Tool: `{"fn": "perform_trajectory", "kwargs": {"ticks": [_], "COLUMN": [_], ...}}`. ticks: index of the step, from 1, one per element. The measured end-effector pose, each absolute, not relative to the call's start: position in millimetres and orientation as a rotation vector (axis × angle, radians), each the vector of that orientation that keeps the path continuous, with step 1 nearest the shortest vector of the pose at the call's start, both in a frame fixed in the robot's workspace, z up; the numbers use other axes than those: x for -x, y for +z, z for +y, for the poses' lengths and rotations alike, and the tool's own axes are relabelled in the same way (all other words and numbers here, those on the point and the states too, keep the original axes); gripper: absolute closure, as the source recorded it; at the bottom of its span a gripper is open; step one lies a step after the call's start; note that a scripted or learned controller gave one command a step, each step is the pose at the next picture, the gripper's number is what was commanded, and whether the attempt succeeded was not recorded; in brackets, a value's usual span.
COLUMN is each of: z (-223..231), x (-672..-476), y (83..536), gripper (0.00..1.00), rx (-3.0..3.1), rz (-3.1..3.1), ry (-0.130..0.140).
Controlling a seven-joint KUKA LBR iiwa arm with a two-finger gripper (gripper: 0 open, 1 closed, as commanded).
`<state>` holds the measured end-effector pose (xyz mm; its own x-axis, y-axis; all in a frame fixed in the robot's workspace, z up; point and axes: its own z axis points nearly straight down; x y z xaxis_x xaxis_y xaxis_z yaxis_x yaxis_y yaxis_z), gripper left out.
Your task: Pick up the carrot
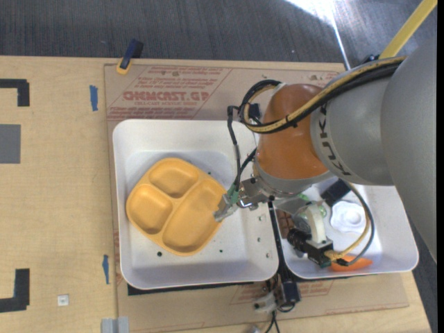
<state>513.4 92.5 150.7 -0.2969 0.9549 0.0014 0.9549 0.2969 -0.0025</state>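
Though half hidden, carrot (352,261) lengthwise left-right.

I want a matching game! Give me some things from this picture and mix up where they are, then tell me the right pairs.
Things:
1. yellow divided plate
2. carrot
3. orange band on the arm
4. blue and yellow clip

Places:
A. on the brown board beyond the bins, top left
B. in the left bin
C. above the divide between the two bins
D. in the right bin, near its front edge

Right pairs: 1-B, 2-D, 3-C, 4-A
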Motion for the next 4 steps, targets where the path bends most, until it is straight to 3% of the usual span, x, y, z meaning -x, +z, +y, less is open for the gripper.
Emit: {"fn": "perform_trajectory", "kwargs": {"ticks": [1, 2, 3, 4], "z": [94.4, 96.9, 104.7, 102.7], "x": [-522.5, -523.7, -566.5, -568.4], "y": [145.5, 133.5, 88.4, 99.3], "gripper": [0.00, 0.00, 0.00, 1.00], "rx": [1.801, 1.786, 1.576, 1.584], "rz": [-2.589, -2.585, -2.714, -2.719], "ry": [-0.018, -0.007, -0.017, -0.018]}}
